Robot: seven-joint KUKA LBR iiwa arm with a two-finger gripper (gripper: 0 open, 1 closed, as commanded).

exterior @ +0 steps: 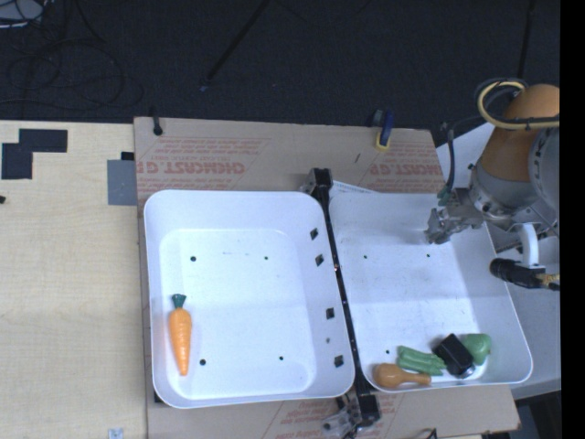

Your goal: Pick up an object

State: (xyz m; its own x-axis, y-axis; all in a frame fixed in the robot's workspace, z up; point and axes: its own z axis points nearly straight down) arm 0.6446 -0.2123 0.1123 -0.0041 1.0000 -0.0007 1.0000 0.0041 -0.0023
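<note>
An orange toy carrot [180,334] with a green top lies at the front left of the left bin [238,210]. In the right bin's [402,273] front right corner sit a tan pear-shaped piece [399,376], a green pod-like toy [420,360], a black block [453,354] and a light green piece [477,344], packed close together. My gripper [441,226] hangs over the right bin's far right part, well away from all of them. Nothing shows between its fingers.
Both bins rest on a cardboard sheet [274,158] with red print. A black divider with clips [329,273] runs between them. A blue clamp [384,128] holds the cardboard's far edge. The arm's body [516,167] with cables stands at the right.
</note>
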